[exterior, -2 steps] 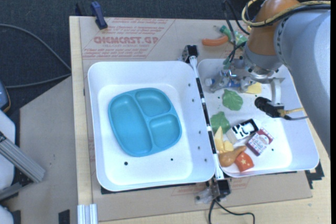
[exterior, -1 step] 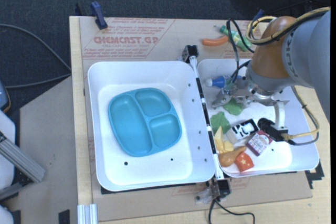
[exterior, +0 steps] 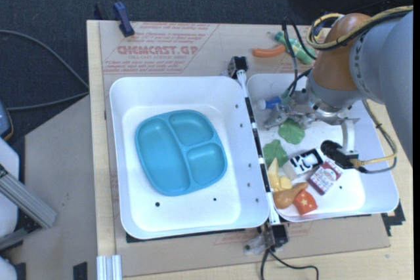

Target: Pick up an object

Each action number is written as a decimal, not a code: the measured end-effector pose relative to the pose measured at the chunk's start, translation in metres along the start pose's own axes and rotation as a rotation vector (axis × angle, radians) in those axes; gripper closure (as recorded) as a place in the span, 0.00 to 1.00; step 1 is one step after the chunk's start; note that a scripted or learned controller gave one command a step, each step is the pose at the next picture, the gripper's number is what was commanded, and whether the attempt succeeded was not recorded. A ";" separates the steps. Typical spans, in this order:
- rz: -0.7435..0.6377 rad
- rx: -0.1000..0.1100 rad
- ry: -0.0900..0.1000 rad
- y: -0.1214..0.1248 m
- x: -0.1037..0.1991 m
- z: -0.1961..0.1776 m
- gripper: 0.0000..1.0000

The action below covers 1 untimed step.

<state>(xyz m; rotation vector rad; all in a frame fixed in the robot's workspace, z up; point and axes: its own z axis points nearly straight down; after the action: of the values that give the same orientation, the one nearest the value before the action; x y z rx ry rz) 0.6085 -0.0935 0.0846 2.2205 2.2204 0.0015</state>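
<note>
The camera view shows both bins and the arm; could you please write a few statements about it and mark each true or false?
1. The blue divided plate lies in the left bin. True.
2. The arm reaches over the left bin. False: it is over the right bin.
3. The red item sits near the right bin's front edge. True.
4. The blue plate has five compartments. False: three.
5. The tool hangs over the right bin's rear part. True.
</note>
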 end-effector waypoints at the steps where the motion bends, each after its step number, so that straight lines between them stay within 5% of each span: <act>1: -0.001 0.000 0.000 0.011 -0.002 0.000 0.00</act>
<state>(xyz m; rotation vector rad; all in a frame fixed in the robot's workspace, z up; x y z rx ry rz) 0.6195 -0.0960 0.0846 2.2192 2.2217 0.0015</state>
